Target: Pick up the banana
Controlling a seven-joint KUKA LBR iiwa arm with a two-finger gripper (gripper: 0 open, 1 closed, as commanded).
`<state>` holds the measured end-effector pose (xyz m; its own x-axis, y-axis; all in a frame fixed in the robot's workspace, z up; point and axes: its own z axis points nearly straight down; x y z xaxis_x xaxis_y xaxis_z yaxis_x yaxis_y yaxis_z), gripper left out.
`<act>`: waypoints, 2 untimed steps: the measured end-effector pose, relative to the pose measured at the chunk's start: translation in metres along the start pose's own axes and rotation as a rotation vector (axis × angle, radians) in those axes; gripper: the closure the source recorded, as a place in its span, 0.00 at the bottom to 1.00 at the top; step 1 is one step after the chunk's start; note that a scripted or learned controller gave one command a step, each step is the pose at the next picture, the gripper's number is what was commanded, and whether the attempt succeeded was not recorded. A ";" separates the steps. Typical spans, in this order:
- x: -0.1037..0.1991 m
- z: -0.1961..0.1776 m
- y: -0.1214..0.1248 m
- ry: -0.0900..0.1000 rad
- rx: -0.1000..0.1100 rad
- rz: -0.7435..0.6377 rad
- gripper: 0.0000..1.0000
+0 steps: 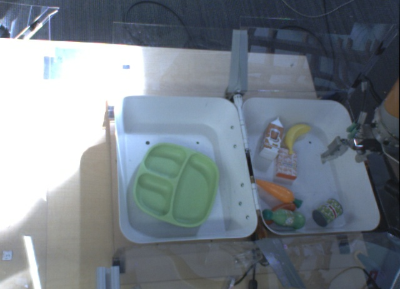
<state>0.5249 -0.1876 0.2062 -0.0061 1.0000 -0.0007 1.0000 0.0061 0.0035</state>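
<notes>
The yellow banana (296, 136) lies in the right bin (350, 119), near its far side, curved and resting on the bin floor. My gripper (334, 150) hangs over the right part of that bin, to the right of the banana and a little nearer the camera, apart from it. Nothing shows in its grasp.
A small brown-and-white carton (272, 138) stands just left of the banana, and an orange-and-white box (286, 165) lies right below it. Nearer the front lie a carrot (275, 189), a green vegetable (285, 218) and a can (327, 211). The left bin (134, 119) holds a green divided plate (177, 184).
</notes>
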 end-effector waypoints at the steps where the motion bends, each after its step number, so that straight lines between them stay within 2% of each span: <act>1: 0.053 -0.008 0.086 0.000 -0.003 -0.040 0.00; 2: 0.027 0.119 0.138 -0.003 -0.003 -0.420 0.00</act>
<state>0.6634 -0.1600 0.0880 -0.4137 0.9104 -0.0052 0.9104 0.4138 0.0051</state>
